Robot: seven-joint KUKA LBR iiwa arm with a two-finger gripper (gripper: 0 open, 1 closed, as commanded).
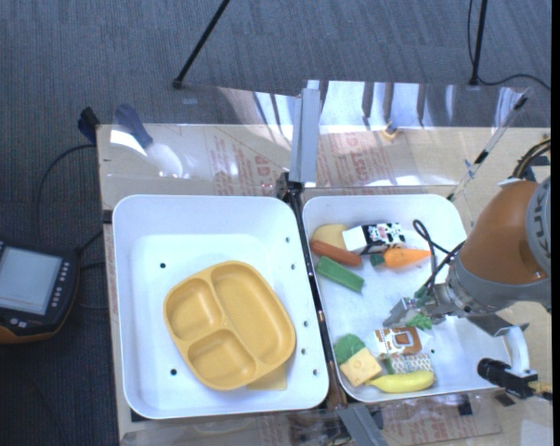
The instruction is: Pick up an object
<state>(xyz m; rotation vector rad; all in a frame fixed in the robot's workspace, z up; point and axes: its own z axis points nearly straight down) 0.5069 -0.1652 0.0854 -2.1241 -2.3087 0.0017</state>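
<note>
- While my arm reaches in from the right of the frame, the surface [205, 161] carries two white bins: the left bin [136, 249] fills the lower left centre, the right bin [447, 214] the lower right.
- Largest of the loose things is the yellow divided plate [228, 323], lying alone in the left bin, well apart from me.
- My claw [408, 310] hangs low over the middle of the right bin; I cannot tell how it is set, and I see nothing gripped in it.
- Possible picks crowd that bin: a green strip [340, 274] to my upper left, an orange carrot [408, 259] just above me, a black-and-white carton [384, 236] near the bin's top.
- Closest is a small brown packet [399, 341], just below the claw; beneath it lie a yellow banana [402, 382] and a cheese wedge [360, 370].
- A risk I judge: the packet lies flat, so I may slide off it or close on nothing.
- Another: the neighbours are tightly packed, so coming down could nudge them or catch two at once.
</note>
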